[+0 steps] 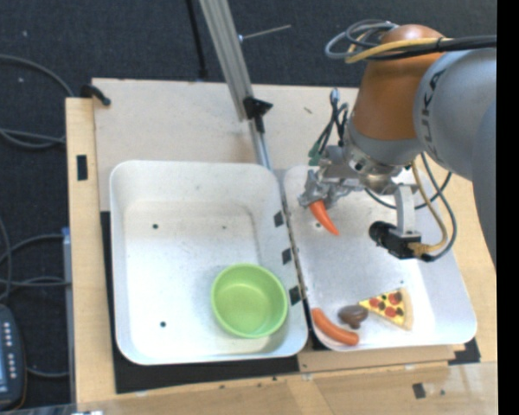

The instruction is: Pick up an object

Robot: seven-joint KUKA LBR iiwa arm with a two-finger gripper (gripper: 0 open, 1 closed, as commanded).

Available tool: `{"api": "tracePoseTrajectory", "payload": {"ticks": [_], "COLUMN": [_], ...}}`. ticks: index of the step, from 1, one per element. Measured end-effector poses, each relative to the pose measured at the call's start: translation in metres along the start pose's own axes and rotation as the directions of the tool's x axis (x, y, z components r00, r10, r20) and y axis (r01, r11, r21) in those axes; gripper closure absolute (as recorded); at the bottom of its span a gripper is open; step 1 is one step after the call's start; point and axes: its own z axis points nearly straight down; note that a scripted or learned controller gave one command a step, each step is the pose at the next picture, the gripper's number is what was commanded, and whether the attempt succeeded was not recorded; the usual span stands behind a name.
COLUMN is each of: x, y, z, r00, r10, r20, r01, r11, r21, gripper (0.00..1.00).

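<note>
My gripper (318, 199) hangs over the upper left part of the right bin (441, 275), near the wall between the two bins. An orange toy carrot (328, 220) sits between its fingers, top end in the grip and tip pointing down and to the right. The carrot seems to be lifted just off the bin floor, with a faint shadow beneath it. Along the right bin's front edge lie an orange-red toy sausage (335, 327), a small brown piece (353, 316) and a toy pizza slice (389, 307).
A green bowl (249, 299) stands in the left bin (156, 232) at its front right. A slanted aluminium post (228, 48) ends behind the bins near the divider. A black fitting on a cable (393, 239) hangs from the arm over the right bin.
</note>
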Motion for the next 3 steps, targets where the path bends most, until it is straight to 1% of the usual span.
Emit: {"api": "tracePoseTrajectory", "payload": {"ticks": [1, 2, 3], "x": [0.044, 0.102, 0.098], "y": [-0.004, -0.027, -0.026], "z": [-0.001, -0.005, -0.005], "r00": [1.0, 1.0, 1.0], "r10": [0.001, -0.003, 0.003], "r20": [-0.001, -0.002, -0.001], "r01": [-0.001, 0.003, -0.003], "r11": [1.0, 1.0, 1.0], "r21": [0.0, 0.001, 0.0], "gripper": [1.0, 1.0, 0.0]}}
